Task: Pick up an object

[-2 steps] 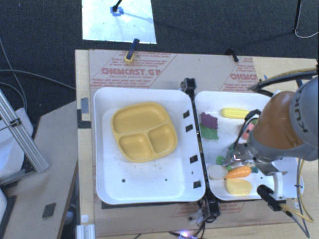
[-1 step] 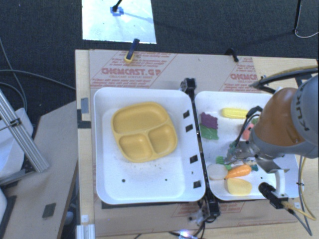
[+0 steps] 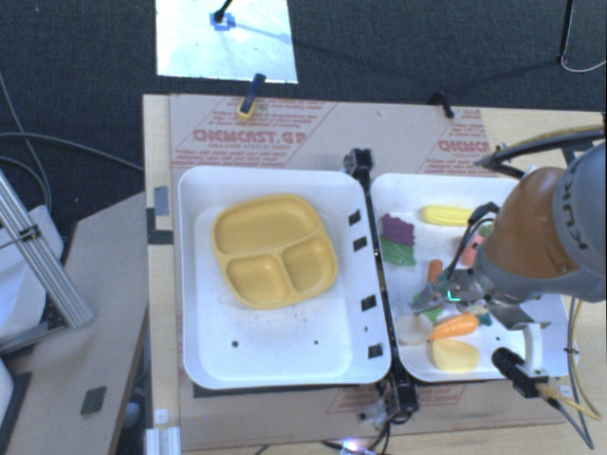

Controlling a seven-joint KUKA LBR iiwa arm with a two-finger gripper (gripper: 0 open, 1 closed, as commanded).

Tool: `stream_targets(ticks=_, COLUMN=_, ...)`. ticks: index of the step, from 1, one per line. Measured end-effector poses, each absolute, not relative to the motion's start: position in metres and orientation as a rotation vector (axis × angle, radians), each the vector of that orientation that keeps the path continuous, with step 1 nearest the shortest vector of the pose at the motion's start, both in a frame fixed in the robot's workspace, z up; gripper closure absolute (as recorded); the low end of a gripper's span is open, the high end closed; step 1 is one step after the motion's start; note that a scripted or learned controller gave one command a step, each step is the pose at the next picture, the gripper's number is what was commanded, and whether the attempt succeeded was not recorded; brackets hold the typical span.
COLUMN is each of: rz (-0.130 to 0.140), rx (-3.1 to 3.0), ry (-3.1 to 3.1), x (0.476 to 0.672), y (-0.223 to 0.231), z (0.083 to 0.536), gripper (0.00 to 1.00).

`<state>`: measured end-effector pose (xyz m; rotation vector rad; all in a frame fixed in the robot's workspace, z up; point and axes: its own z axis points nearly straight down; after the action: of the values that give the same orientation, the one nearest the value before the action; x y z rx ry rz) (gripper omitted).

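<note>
The gripper (image 3: 444, 297) hangs low in the right bin (image 3: 402, 190) just above the toy carrot (image 3: 453, 326), placed for a downward grasp, its closure impossible to judge; corn (image 3: 446, 216) and tray (image 3: 275, 249) lie farther out.

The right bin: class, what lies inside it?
Inside the right bin lie toy foods: a corn cob, purple grapes, an orange carrot and a pale yellow piece. The arm covers the bin's right part, so anything beneath it is hidden.
</note>
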<state>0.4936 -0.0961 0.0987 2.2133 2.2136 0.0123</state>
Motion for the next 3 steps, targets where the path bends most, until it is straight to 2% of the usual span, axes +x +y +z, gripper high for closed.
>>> stream_targets(ticks=1, rz=0.015, rx=2.212, ry=2.212, x=0.495, y=-0.096, z=0.109, gripper=1.00)
stream_targets(ticks=2, rz=0.016, rx=2.203, ry=2.237, x=0.488, y=0.016, z=0.188, gripper=1.00)
stream_targets(ticks=3, rz=0.022, rx=2.202, ry=2.234, x=0.488, y=0.085, z=0.301, gripper=1.00)
